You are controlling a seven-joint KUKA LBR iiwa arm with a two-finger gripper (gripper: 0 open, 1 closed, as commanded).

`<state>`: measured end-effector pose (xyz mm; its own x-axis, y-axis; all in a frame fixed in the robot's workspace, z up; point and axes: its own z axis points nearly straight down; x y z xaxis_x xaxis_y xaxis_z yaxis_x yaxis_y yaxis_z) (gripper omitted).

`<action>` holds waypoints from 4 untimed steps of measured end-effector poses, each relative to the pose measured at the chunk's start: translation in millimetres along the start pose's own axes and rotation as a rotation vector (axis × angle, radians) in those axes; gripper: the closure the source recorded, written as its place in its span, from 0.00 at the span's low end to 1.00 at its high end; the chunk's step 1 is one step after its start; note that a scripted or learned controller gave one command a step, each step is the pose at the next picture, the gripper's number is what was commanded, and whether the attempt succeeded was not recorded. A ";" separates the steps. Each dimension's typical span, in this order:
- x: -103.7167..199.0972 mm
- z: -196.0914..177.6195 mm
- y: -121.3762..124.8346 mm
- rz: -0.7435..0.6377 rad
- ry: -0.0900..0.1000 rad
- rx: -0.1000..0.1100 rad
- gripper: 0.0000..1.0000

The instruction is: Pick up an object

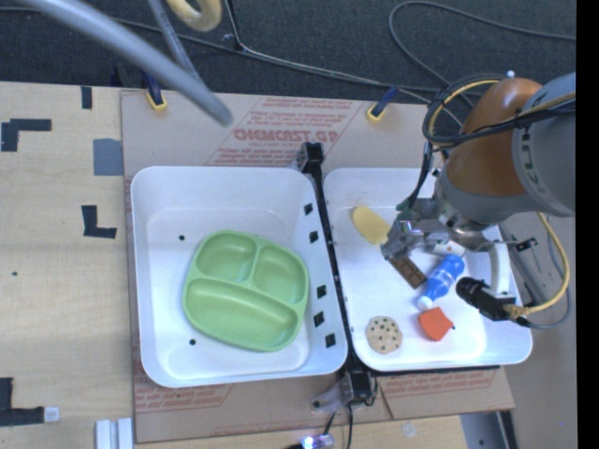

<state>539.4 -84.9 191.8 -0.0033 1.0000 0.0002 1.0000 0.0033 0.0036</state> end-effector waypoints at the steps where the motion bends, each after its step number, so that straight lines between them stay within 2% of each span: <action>1: 2.1 -43.9 6.6 0.001 -0.001 0.000 1.00; 3: 102.4 -22.0 2.2 -0.003 0.001 0.006 1.00; 4: 156.5 -17.9 -8.6 -0.004 0.001 0.007 1.00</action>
